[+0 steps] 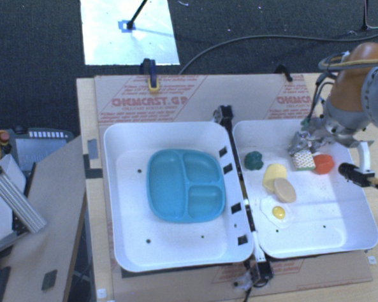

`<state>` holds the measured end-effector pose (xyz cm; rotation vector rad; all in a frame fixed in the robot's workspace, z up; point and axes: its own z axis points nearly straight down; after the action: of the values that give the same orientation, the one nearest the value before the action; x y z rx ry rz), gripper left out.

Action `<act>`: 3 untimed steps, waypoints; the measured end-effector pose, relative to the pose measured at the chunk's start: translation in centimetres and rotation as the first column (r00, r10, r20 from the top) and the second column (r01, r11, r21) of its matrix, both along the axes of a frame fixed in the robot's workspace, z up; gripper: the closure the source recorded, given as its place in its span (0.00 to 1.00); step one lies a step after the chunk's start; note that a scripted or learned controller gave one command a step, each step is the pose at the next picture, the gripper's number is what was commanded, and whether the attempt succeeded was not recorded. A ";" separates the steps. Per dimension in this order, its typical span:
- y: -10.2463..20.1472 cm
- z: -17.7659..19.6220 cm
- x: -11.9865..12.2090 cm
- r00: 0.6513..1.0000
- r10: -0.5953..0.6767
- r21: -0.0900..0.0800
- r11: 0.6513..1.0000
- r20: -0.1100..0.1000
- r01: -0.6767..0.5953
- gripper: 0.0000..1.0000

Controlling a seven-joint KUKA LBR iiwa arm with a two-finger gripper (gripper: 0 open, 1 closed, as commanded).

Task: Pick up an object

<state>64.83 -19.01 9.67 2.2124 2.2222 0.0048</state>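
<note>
Blue tray (181, 184) in left bin (128, 246), toy foods (several) (279, 189) in right bin (354, 233)

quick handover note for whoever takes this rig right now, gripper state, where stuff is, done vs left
Gripper: low in the right bin, over a white meshed piece; a grasp cannot be judged.
Right bin: orange-red piece, dark green piece, yellow piece, tan disc, fried egg toy.
Left bin: blue divided plate.
Done: nothing visibly lifted.
Left: grasp and raise one object.
</note>
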 end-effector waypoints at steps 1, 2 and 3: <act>0.3 4.4 0.2 1.000 0.000 0.001 1.000 -0.001 0.000 1.00; 0.7 8.9 0.7 1.000 0.001 0.001 1.000 0.000 -0.001 1.00; 0.7 15.4 0.4 1.000 0.001 -0.001 1.000 0.003 -0.001 1.00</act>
<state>65.19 -18.31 25.06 2.2100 2.2215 0.0070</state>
